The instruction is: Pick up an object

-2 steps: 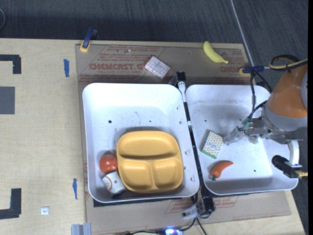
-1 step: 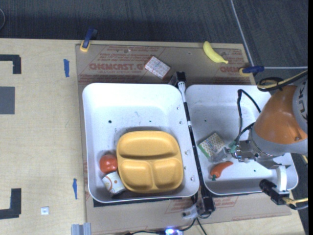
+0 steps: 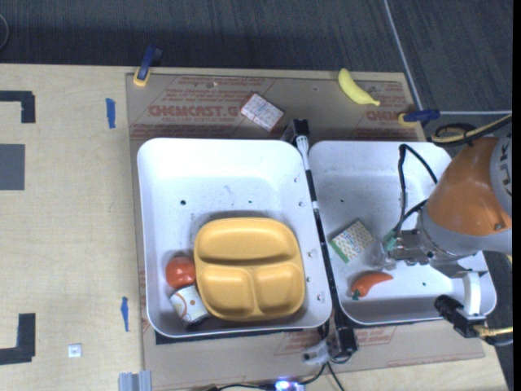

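Hovering in rt bin, gripper (image 3: pixel 389 255) sits just above orange pepper (image 3: pixel 370 283); open/closed: can't tell.

cam: fixed overhead | tilted down | both bins (image 3: pixel 155 218) in frame

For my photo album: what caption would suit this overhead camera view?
Robot arm lowers its claw toward an orange pepper in the right bin; a yellow tray fills the left bin.

Even overhead light — white bins (image 3: pixel 163 165) glare mildly; slightly soft focus.
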Controlling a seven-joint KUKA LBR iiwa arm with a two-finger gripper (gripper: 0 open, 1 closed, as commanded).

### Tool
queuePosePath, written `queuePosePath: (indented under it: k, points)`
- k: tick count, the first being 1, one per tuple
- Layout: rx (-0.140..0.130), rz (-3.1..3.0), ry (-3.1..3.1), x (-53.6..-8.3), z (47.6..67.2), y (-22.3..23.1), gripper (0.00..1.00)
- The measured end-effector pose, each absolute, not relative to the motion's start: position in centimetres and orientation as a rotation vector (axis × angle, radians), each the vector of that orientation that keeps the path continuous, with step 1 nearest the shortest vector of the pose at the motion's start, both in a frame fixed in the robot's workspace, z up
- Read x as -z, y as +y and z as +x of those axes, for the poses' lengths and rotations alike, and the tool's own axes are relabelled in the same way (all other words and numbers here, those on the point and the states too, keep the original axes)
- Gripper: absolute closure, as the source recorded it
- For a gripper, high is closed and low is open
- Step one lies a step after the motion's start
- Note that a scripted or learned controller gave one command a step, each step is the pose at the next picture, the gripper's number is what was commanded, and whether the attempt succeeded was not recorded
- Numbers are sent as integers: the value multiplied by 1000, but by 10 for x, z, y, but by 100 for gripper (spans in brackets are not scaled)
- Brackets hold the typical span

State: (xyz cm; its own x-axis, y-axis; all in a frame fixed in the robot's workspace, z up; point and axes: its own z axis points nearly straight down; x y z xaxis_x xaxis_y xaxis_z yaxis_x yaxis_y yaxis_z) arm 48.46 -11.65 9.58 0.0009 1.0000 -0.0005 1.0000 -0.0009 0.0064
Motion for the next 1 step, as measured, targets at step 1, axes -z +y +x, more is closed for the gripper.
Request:
queuePosePath:
  k: [1]
  points:
    - [-6, 2219, 2218, -96, 484, -117, 0]
